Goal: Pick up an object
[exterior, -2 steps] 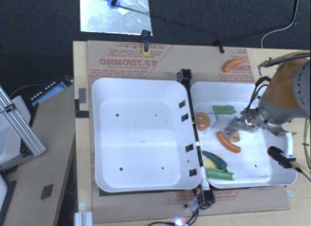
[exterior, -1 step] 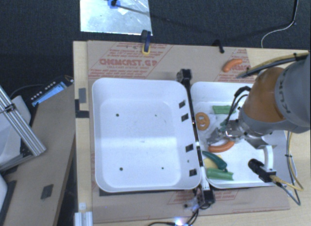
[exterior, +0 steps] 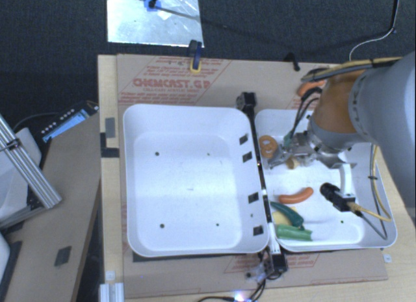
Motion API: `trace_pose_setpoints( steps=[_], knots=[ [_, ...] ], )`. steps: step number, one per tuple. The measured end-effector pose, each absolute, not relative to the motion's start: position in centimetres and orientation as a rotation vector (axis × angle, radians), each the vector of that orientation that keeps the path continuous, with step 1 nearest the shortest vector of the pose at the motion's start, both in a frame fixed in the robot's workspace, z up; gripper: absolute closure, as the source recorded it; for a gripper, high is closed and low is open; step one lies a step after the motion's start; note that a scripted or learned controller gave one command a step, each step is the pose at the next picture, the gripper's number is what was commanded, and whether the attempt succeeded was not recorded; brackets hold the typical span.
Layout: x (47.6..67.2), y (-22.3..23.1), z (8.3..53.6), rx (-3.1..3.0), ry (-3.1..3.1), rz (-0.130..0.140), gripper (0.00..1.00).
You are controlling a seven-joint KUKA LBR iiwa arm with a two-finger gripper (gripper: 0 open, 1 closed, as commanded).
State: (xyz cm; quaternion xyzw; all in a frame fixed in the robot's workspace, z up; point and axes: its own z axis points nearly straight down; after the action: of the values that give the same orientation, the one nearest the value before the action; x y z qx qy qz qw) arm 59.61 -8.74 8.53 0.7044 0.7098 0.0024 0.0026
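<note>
The right white bin (exterior: 364, 232) holds several small things. A tan ring (exterior: 267, 143) lies near its back left corner. An orange sausage shape (exterior: 296, 196) lies in the middle. At the front left, a green pod (exterior: 290, 215) rests over a yellow piece (exterior: 279, 217), and a second green piece (exterior: 294, 232) lies by the front wall. My gripper (exterior: 285, 155) hangs low over the bin's back left part, just right of the ring and behind the sausage. The arm's grey body covers the bin's back right.
The left white bin (exterior: 188, 184) stands beside the right one, with black clips (exterior: 252, 197) along the shared wall. Both rest on a cardboard sheet (exterior: 169, 80). A silver sheet (exterior: 153, 8) lies on the dark floor behind.
</note>
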Motion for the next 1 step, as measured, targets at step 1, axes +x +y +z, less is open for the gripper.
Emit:
trace_pose_setpoints(
  steps=[1],
  knots=[
    [66.78, -8.84, 8.34, 2.225, 2.228, -0.013, 0.0]
  ],
)
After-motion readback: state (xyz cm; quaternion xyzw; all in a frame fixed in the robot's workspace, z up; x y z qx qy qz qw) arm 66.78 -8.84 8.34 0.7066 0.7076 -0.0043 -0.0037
